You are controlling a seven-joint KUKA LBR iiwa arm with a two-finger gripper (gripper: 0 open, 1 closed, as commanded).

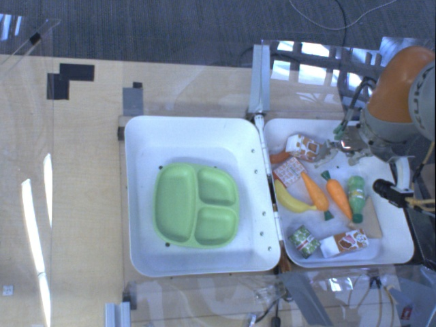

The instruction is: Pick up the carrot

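Our gripper (pixel 349 140) hangs at 12 o'clock over the right bin (pixel 402 251). We can't tell if it's gripping or loose. The carrot (pixel 338 199) lies flat approx. mid-bin, at 6 o'clock from the gripper, w/ a second carrot (pixel 315 191) just at its 9. Not picked up yet, we think: reach, grab & lift are left. Little boxes (pixel 289 172) have print, too small to read.
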